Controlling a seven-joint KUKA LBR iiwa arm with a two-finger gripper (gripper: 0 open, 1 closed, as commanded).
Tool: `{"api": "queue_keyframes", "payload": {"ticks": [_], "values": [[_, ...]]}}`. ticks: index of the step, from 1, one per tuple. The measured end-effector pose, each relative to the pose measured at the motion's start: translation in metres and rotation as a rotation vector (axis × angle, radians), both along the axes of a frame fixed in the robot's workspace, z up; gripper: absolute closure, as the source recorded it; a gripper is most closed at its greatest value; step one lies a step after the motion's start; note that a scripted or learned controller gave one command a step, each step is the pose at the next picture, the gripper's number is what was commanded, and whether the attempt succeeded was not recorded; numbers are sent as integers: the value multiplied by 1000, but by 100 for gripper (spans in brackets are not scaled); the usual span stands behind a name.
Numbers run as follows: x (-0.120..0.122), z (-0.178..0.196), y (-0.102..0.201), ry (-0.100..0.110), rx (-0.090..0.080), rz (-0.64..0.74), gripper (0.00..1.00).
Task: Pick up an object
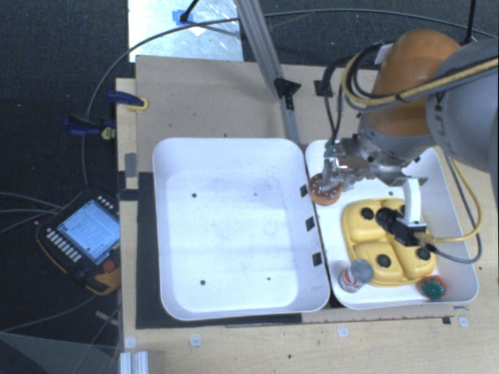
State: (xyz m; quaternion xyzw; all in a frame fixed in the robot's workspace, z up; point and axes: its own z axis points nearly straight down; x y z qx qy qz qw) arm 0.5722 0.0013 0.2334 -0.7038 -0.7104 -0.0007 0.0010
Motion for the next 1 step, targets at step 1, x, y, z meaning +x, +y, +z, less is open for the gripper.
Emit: {"api": "queue_keyframes", "payload": {"ticks": [1], "values": [[-15,-12,54,1,0,1,100]]}}
